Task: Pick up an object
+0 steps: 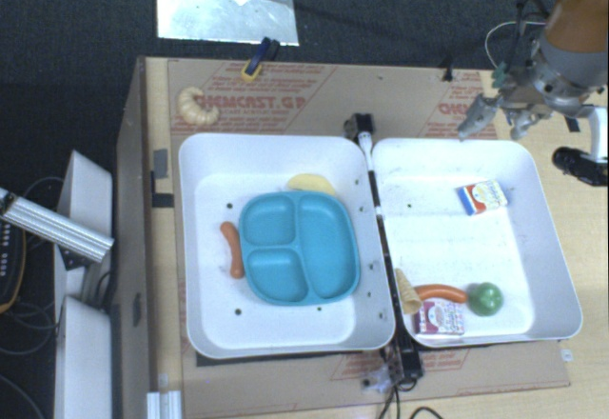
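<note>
My gripper [495, 120] upper right, fingers spread and empty; yellow piece [311, 183] half-hidden behind blue tray [298, 247]

**Right bin open in the middle, left bin crowded**

The right bin [533, 217] has bare floor across its centre; a small carton [481, 196] sits near the back, and the cone [406, 290], sausage [441, 293], green ball [486, 299] and packet [440, 318] crowd the front edge. The blue tray [298, 248] fills most of the left bin [205, 217] (narrow margins around it).

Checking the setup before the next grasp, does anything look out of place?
One thing: a pale, curled object lies on the cardboard bench top, outside the left white bin. It's too small to identify.
</note>
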Controlling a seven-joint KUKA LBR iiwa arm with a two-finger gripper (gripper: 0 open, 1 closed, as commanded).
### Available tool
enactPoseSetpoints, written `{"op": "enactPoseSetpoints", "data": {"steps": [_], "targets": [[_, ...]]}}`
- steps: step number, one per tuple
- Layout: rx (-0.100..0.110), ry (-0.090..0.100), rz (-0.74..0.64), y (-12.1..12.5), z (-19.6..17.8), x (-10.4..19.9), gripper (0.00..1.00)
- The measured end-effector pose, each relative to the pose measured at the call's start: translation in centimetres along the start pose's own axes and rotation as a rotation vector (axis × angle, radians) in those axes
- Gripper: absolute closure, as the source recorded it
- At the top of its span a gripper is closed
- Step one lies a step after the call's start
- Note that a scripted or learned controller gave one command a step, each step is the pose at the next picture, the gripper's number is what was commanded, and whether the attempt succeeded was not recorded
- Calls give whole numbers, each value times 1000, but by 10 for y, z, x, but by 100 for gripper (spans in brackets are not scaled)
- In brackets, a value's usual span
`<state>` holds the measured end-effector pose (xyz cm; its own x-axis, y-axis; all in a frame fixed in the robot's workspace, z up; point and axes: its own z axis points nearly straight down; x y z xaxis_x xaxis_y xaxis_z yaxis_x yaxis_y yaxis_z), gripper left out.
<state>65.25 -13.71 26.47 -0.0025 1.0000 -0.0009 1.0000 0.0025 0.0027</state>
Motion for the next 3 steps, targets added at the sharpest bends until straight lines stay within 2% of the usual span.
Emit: {"op": "enactPoseSetpoints", "data": {"steps": [1,2,3], "targets": [[3,1,1,14,92,-5,0],[3,1,-2,4,160,15,0],[-2,-1,1,16,129,-11,0]]}}
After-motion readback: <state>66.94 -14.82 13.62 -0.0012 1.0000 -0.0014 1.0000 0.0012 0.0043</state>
